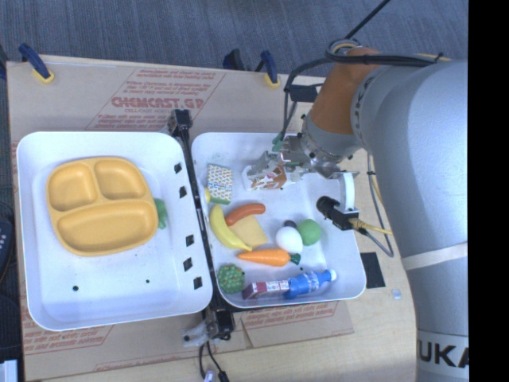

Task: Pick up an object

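Gripper (269, 172) touching packet (266, 180) in right bin (350, 249)

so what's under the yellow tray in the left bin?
A green thing pokes out from beneath the tray at its right edge; the tray covers the rest, so unidentifiable.

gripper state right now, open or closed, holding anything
Gripper: cannot be told; it sits over the right bin, near the top edge, by a small snack packet.
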{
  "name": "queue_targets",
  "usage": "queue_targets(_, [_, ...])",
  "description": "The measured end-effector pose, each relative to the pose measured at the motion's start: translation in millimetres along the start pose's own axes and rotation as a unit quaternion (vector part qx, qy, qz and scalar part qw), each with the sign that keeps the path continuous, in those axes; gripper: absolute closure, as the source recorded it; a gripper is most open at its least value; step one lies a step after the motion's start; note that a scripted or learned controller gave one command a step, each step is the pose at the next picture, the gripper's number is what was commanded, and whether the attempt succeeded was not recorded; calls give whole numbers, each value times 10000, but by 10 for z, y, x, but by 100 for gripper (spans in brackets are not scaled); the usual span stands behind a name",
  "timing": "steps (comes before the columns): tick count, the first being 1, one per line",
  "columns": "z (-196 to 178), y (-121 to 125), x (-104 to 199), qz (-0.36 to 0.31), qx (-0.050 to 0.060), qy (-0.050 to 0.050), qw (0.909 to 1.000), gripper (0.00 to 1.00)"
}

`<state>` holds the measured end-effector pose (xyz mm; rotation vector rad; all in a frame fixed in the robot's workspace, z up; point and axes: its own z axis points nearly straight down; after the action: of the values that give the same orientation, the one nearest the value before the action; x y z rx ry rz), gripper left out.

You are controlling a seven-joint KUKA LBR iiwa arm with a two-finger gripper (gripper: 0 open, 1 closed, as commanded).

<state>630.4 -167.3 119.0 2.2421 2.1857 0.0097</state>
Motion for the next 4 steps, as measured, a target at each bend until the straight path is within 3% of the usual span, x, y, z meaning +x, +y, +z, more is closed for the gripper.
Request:
queue_targets(1, [89,5,368,-830,-76,-22,9965,0])
queue_targets(2, [128,311,527,-1575,-39,-90,9875,0])
queue_targets(3, [121,308,538,-3259,-26,-87,9453,0])
queue_targets(4, [114,258,527,-3279,-81,-77,9447,0])
